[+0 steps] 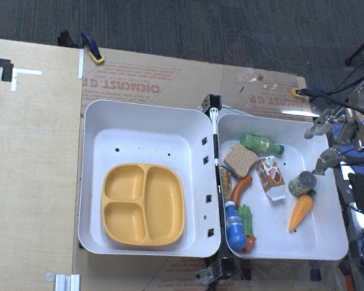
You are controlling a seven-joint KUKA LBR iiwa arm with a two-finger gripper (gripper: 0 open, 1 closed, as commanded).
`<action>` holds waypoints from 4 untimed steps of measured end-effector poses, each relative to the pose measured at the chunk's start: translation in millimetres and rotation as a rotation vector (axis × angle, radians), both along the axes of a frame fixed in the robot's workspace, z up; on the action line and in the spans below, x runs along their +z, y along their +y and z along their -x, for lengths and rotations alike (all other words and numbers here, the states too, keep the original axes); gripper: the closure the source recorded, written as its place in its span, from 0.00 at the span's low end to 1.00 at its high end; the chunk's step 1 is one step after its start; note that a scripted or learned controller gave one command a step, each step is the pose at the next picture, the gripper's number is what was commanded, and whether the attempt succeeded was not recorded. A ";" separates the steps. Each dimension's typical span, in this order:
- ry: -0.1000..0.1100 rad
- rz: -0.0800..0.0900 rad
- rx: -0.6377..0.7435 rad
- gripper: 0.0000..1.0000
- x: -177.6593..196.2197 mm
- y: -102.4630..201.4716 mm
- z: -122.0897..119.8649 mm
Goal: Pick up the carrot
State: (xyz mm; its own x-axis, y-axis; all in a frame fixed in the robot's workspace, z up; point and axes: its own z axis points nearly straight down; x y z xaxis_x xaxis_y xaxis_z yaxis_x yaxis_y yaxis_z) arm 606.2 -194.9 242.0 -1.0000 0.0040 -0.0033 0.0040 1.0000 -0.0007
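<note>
The robot arm reaches in from the right edge, its orange band at the top corner. Its pincer (323,146) hangs low, metal fingers pointing down and to the left.

Orange carrot (300,212), yellow tray (143,204), white bins (147,120).

Brightness: even and fairly bright over the bench (25,178); the floor (194,15) beyond it is dim.
Light source: seems overhead and diffuse; no lamp visible.
Shadows: soft and short; a faint one under the tray (143,204) and along the inner walls of the left bin (147,116).
Glare: mild sheen on the right bin (333,247) rim and the blue bottle (234,225); nothing blown out.
Sharpness: moderate, slightly soft throughout; cardboard print (131,85) readable but fuzzy.
Blur: the arm parts (343,135) at right look smeared and hard to resolve.
Distortion: bench edges bow slightly toward the frame borders.
Colour: warm, slightly muted.
</note>
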 end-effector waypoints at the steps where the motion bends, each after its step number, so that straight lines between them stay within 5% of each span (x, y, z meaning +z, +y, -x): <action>1: -0.002 0.000 -0.108 0.00 -148.5 -26.8 19.6; 2: 0.000 0.000 0.040 0.00 -149.2 -26.6 73.4; 3: -0.015 -0.005 0.405 0.00 -145.9 -18.5 117.4; 4: -0.008 -0.002 0.705 0.00 -148.0 -21.4 110.6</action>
